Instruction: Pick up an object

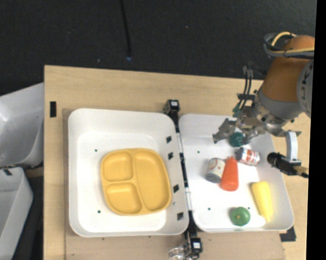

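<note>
Gripper (pixel 237 134) upper right of frame, over right bin (pixel 202 209); can't tell its state. Teal object (pixel 236 139) just below it, red-white can (pixel 248 156) close by — could nudge the can, miss grasp

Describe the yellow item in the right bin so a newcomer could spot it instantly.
Start at the right bin, the one without the yellow divided tray. Against its right wall lies a yellow corn-like piece, long and tapered. The green round item beside it is small; the orange cone stands further left.
</note>
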{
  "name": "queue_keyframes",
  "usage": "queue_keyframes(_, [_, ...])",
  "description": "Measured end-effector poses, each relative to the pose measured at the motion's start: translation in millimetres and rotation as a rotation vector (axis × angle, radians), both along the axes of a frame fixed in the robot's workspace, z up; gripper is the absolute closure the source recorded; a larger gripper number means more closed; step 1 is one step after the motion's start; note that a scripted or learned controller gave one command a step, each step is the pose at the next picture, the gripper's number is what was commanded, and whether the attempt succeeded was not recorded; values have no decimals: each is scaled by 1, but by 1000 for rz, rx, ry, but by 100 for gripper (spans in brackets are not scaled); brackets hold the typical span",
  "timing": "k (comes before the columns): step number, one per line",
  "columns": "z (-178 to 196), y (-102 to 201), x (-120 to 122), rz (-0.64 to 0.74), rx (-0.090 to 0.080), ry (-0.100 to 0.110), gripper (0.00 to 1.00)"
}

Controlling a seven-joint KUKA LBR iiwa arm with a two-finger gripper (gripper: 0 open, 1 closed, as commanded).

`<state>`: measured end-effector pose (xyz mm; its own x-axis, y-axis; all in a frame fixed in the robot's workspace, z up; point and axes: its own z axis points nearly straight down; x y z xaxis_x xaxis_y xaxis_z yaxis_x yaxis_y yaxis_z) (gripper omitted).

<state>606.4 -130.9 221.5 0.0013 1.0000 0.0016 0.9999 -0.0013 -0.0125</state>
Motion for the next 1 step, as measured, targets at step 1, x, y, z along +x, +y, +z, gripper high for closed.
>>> queue_keyframes(1, [8, 0, 3, 2, -1, -14, 0])
